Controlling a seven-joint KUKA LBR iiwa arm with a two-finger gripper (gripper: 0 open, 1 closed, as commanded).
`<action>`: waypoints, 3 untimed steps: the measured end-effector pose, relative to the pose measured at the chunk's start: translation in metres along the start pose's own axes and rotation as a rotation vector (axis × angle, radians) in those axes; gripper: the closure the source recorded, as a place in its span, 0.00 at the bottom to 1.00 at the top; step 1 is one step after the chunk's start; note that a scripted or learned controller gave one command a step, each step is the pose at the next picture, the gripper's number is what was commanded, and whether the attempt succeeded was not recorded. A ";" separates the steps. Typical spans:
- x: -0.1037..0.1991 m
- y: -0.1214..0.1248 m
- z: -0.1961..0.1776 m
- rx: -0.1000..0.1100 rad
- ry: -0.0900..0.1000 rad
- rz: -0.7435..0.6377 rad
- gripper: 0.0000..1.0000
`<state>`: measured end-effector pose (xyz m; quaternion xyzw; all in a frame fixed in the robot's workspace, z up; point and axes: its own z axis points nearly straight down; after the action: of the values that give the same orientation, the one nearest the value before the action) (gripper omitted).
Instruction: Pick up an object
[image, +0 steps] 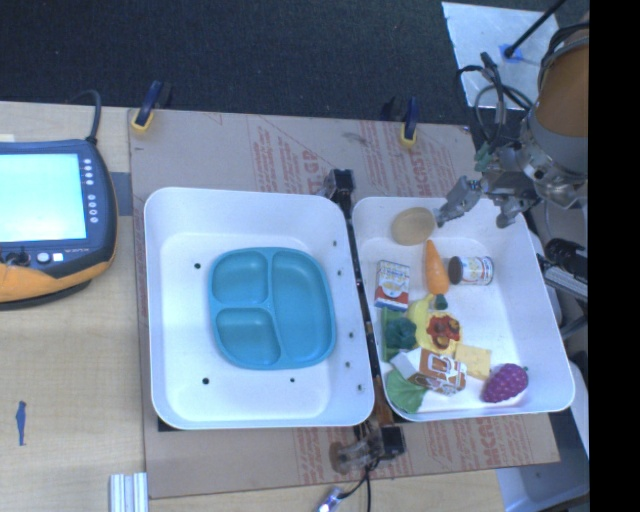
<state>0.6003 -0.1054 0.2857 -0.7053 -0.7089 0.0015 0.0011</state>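
Observation:
My gripper (483, 203) hangs over the far edge of the right bin (520, 330), its two fingers spread apart with nothing between them. Below it lie a tan round cookie (411, 225), an orange carrot (435, 266) and a small can (472, 270). Further toward the front sit a small white carton (392, 284), a green piece (399, 331), a pizza slice (443, 328), a yellow cheese wedge (473, 358), a printed snack box (441, 371), a green leaf (404, 393) and purple grapes (505, 382).
The left bin (180, 300) holds a blue divided plate (271, 306). A teach pendant (50, 215) lies at the far left of the bench. Clamps (405, 118) sit along the back edge of the cardboard sheet.

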 end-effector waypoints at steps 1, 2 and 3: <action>-0.052 -0.018 0.071 0.002 -0.002 0.001 0.00; -0.038 0.013 0.173 -0.019 -0.009 -0.001 0.00; -0.041 0.015 0.159 -0.026 -0.014 -0.001 1.00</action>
<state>0.6152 -0.1467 0.1265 -0.7048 -0.7093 -0.0027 -0.0130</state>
